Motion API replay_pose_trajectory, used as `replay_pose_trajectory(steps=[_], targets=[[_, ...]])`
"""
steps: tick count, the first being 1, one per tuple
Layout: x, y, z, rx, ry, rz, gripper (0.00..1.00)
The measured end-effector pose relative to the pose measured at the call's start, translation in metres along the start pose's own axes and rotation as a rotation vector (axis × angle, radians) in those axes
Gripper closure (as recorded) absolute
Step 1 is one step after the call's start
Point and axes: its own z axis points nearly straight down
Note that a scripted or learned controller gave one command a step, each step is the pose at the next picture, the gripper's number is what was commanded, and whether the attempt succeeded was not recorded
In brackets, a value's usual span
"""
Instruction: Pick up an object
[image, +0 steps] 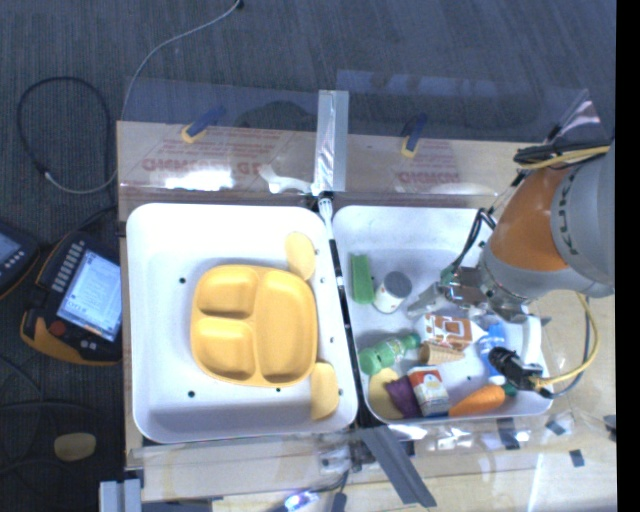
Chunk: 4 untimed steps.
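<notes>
Two bins: left bin (150, 330) held a yellow divided tray (252, 323); right bin (400, 222) held the clutter.
Arm: grey arm with orange band (530, 235) reached in from the right, over the right bin.
Gripper (452, 292): low in the right bin, above a small printed carton (447, 335); its grasp could not be told.
Objects: green bottle (385, 352), carrot (478, 400), purple piece (402, 395), red-and-white box (428, 390) along the near side.

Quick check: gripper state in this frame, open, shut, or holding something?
Gripper: cannot be told; it is low in the right bin, above the small carton.
</notes>
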Motion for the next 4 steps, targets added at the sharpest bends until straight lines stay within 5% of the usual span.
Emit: replay_pose_trajectory(steps=[1, 2, 3, 4], targets=[[0.002, -0.038, -0.001, -0.007, -0.001, -0.043, 0.00], [-0.044, -0.052, -0.002, -0.009, 0.008, -0.088, 0.00], [-0.044, -0.050, -0.011, -0.010, 0.007, -0.088, 1.00], [0.030, 0.004, -0.135, 0.016, 0.001, -0.014, 1.00]])
